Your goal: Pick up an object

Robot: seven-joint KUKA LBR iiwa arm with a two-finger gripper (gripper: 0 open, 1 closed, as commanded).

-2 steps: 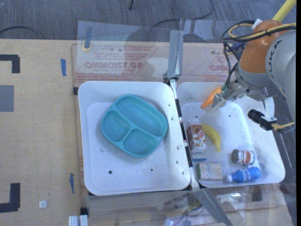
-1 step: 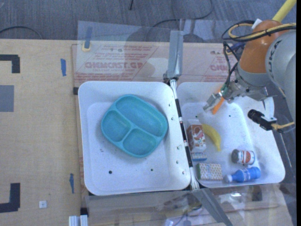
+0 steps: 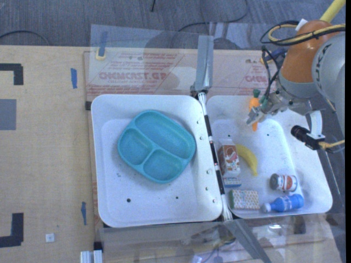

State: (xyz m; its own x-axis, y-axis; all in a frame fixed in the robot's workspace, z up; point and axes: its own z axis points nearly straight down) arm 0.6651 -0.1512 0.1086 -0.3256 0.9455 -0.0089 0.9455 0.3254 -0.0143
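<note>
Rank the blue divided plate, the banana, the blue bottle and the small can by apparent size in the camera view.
1. blue divided plate, by far the largest
2. banana and blue bottle, too alike to separate
3. small can, the smallest

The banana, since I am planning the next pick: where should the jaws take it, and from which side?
Grip the banana across its middle, coming straight down. It lies flat and curved in the right bin, with bare floor to its right, though the carton sits close on its left.
</note>
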